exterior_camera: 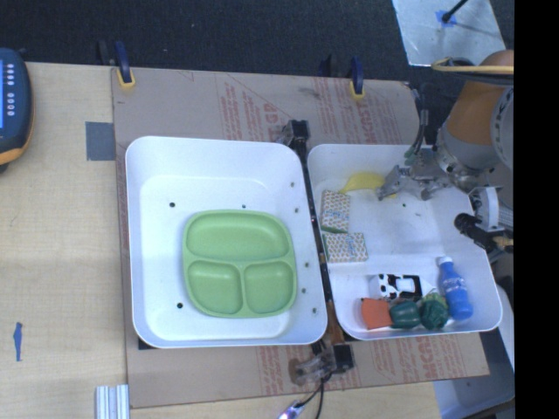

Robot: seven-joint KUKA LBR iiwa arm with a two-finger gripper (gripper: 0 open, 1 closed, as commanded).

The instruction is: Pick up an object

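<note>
My gripper (407,188) is low over the far part of the right bin (410,225), its fingers spread and nothing between them; it is open. Just left of it lies a yellow object (362,182), close to the left fingertip (387,192) but apart from it. Two speckled blocks (335,209) (346,248) lie along the bin's left wall. At the near edge sit a black-and-white item (400,285), an orange block (376,313), two dark green objects (406,314) (434,311) and a blue bottle (452,290).
The left bin (157,234) holds a green divided plate (238,262). The arm's orange band (476,112) is at the right, above the bin's far right corner. A blue device (10,103) lies at the bench's far left.
</note>
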